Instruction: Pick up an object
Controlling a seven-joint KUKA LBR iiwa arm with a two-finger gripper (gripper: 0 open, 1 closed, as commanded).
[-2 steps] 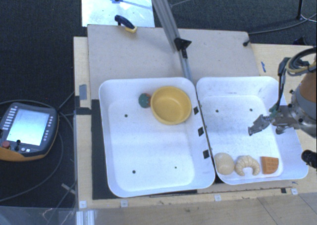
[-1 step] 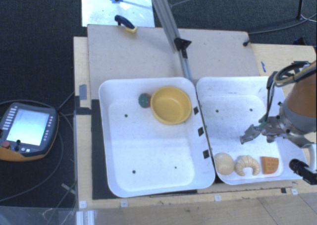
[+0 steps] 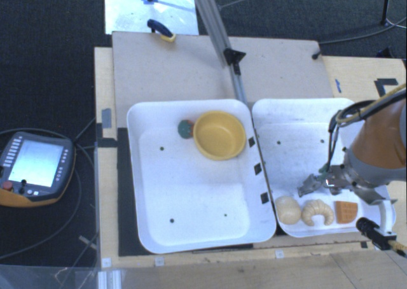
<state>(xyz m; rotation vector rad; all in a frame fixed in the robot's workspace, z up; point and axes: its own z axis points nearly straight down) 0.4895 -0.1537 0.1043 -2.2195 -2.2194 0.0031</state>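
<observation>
Desk [image 3: 280, 65] surface is pale wood with a lighter board laid across its rear half; dark carpet surrounds it. One hand-held control unit with a lit screen [image 3: 35, 168] lies on the carpet at the left, cable attached. One grey metal pole [image 3: 213, 17] slants down from the top and ends at the rear edge of the bins. One small dark clamp with a yellow tip [image 3: 160, 29] sits on the rear edge of the board.

Two shallow white bins stand side by side and touch along their inner edges. Three black tabs are spaced along that shared edge.

Left bin [image 3: 191, 218] holds two items: one yellow bowl [image 3: 219, 135], upright, near the rear right corner, and one small dark green object [image 3: 185, 129] touching the bowl's left side.

Right bin [image 3: 292, 135] holds three items in a row along its front edge: one pale round item [image 3: 287, 209] at the left, one curved cream item shaped like a croissant [image 3: 318, 212] just beside it, and one flat orange piece [image 3: 346, 211] at the right.

One arm [image 3: 381, 148] reaches in from the right, over the right bin. Tool [image 3: 316, 183] hangs just behind the row of three items, above the croissant-shaped one. Its fingers are spread apart and nothing sits between them.
</observation>
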